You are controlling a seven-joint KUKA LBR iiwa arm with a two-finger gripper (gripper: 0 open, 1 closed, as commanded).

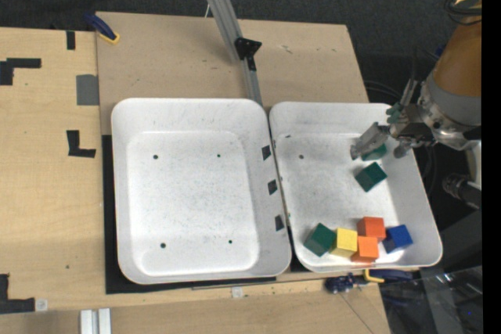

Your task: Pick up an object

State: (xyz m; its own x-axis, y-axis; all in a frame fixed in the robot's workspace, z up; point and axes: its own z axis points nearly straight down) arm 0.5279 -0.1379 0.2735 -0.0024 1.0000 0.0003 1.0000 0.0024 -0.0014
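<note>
While no writing is legible, the end effector point(374, 145) hangs open above a green block point(370, 177).

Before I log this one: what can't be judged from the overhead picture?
- Gripper: blurred and small, so it is unclear whether it touches the green block just below it.
- Arm: cut off by the right edge.
- Block cluster in the right bin: the blocks overlap, so their exact count is uncertain.

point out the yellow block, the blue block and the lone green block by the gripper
yellow block point(347, 238), camera view, on its top face
blue block point(398, 236), camera view, on its top face
lone green block point(370, 177), camera view, middle of its upper face
</note>
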